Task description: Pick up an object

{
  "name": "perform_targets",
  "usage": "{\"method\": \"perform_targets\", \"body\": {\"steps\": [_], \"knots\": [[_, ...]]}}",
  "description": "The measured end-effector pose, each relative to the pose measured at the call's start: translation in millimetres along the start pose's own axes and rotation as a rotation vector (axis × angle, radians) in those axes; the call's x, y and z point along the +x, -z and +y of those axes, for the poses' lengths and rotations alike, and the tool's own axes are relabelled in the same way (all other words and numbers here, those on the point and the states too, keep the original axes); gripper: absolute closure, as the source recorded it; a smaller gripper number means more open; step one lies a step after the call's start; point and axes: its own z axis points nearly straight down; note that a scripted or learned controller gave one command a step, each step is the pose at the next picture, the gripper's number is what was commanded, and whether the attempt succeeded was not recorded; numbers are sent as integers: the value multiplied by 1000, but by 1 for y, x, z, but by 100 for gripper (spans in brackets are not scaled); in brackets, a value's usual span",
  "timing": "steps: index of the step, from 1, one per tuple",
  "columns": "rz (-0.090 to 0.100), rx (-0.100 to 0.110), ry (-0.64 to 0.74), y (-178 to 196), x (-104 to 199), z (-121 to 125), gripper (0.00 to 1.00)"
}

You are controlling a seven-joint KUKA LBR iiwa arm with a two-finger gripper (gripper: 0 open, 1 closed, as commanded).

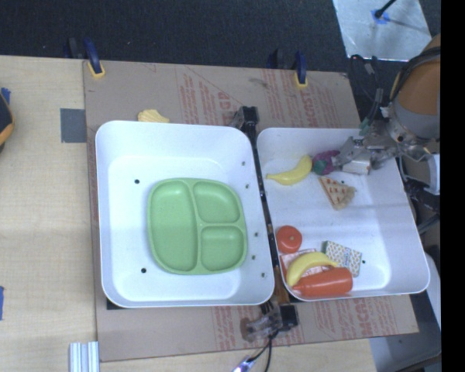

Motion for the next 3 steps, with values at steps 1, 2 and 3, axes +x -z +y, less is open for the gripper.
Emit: {"method": "perform_targets", "body": {"steps": [1,2,3], "knots": [[1,4,-1,-33,44,-50,0],[0,5,1,-22,43,-50,100],[1,3,-3,16,51,-75,100]]}}
